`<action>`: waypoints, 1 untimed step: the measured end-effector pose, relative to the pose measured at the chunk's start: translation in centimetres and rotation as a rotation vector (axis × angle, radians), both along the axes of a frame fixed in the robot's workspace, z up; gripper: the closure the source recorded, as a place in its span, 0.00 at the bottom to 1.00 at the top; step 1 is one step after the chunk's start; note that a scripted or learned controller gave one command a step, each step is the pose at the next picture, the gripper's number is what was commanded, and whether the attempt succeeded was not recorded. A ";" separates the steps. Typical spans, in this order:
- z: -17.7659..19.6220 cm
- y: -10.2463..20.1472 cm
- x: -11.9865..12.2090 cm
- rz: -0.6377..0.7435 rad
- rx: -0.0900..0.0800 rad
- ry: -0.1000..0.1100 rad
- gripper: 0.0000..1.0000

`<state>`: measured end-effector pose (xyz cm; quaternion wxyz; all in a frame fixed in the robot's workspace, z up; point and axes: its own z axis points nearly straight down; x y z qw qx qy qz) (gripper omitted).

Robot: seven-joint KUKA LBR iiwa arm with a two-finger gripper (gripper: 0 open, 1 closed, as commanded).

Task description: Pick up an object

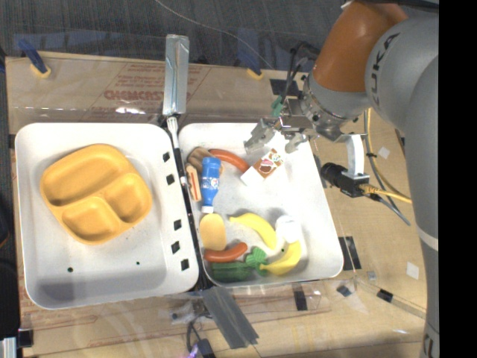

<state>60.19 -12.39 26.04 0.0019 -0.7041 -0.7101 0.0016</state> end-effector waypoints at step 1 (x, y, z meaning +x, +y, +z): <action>-10.7 -3.7 -2.9 0.042 0.001 0.005 0.00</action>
